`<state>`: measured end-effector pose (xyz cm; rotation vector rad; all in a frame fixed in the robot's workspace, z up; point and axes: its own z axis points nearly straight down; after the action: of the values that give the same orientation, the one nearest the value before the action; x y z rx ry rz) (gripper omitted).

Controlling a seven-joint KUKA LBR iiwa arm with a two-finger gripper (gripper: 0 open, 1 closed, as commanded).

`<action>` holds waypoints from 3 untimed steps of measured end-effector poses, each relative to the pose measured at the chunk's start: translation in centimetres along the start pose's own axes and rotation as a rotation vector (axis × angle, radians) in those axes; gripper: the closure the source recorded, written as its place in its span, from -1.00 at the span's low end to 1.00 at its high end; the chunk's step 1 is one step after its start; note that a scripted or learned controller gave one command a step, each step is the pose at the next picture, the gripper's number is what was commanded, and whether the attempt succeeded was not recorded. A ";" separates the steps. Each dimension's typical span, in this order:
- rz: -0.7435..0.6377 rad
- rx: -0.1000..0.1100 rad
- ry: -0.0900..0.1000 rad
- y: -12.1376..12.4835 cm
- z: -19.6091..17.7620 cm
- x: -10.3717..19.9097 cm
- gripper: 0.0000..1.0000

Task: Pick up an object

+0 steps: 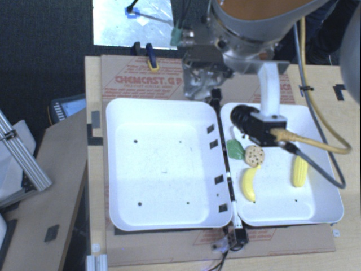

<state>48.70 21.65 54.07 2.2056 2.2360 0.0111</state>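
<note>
The arm is reaching in from the right at the top of the view and is holding the tool over the far edge of the bins, about where the left bin and the right bin are meeting. Whether the tool is spread or pressed together cannot be told from this angle, as the wrist is covering it from above. Four objects are lying in the right bin, all in its near and left half. A green piece is sitting close to the bin's left wall. A cookie is lying just beside it on the right, the two touching or nearly so. A banana is lying just below the cookie, running lengthwise toward the near edge. A corn is lying further right, apart from the other three and roughly parallel to the banana. All four are resting on the bin floor, well apart from the tool. Both bins are sitting on a board with red lettering, which is lying on the desk. A clamp with a yellow tip is gripping the board's far edge.
</note>
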 end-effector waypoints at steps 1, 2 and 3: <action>-0.001 0.001 -0.001 0.0 0.1 0.0 -1.00; -0.005 -0.001 0.001 0.0 -1.1 0.0 1.00; -0.011 -0.003 0.002 0.1 -2.2 0.0 1.00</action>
<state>48.77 21.67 56.26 2.1933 2.2474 0.0170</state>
